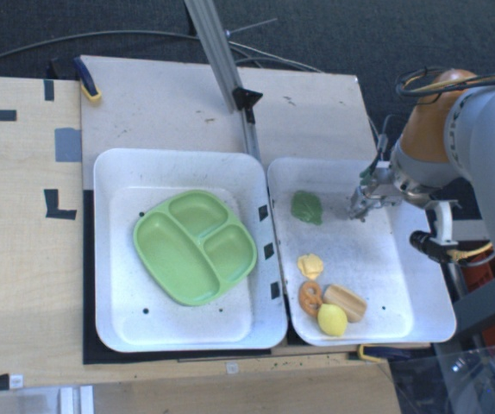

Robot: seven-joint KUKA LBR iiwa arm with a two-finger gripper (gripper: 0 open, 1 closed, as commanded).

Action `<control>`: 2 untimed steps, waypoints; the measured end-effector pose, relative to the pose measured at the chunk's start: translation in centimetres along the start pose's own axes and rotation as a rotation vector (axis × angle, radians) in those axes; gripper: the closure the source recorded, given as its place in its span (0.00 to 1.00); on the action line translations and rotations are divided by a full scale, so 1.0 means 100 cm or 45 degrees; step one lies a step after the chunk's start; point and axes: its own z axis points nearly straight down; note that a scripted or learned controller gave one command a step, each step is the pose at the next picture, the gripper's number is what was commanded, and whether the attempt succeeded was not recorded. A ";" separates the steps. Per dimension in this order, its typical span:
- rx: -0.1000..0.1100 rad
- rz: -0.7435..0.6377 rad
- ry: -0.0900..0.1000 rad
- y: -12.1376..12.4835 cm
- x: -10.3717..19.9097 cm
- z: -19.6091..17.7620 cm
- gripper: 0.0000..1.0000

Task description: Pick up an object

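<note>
The right bin (420,317) holds a dark green leafy piece (307,207) near its upper left. Lower down lie a small yellow piece (310,266), a brown pretzel (310,297), a tan block (345,302) and a yellow lemon (332,320), bunched together. My gripper (361,206) hangs over the upper right part of this bin, about sixty pixels right of the green piece, with nothing visible between its fingers. The fingers are too small and dark to read.
A green divided plate (196,246) lies in the left bin (109,317). A slanted metal pole (217,41) crosses the bench above the bins. The arm's grey body and orange band (429,128) fill the right side.
</note>
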 end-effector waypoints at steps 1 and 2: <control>-0.008 0.005 0.000 -0.008 -0.003 -0.050 1.00; -0.008 0.004 0.000 -0.012 -0.004 -0.094 1.00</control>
